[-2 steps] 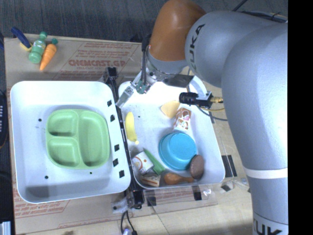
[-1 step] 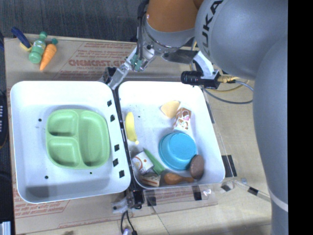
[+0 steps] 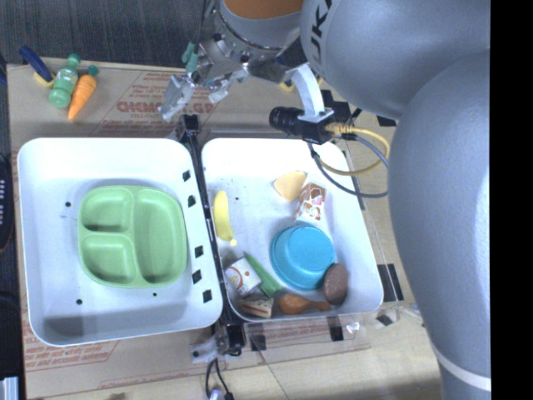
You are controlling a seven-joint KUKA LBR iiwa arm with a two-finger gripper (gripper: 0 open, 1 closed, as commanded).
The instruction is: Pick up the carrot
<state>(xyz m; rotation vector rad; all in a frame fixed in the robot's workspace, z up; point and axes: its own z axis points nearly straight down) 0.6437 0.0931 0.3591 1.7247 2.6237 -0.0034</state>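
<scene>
We judge the task barely begun: the small orange toy carrot (image 3: 81, 96) lies untouched on the counter's (image 3: 133, 119) far left, outside the bins. Our claw (image 3: 181, 98) hangs open, holding nothing, well right of it.

Bulky grey arm (image 3: 416, 98), orange wrist band, white KUKA lettering, yellow cables, metallic hand (image 3: 185, 94).

You had a cardboard-covered bench (image 3: 125, 365) carrying two white bins side by side: the left bin (image 3: 33, 223) at nine o'clock, the right bin (image 3: 362, 248) at centre. At eleven o'clock, a carrot (image 3: 82, 96) lay touching a green bottle (image 3: 63, 86).
</scene>
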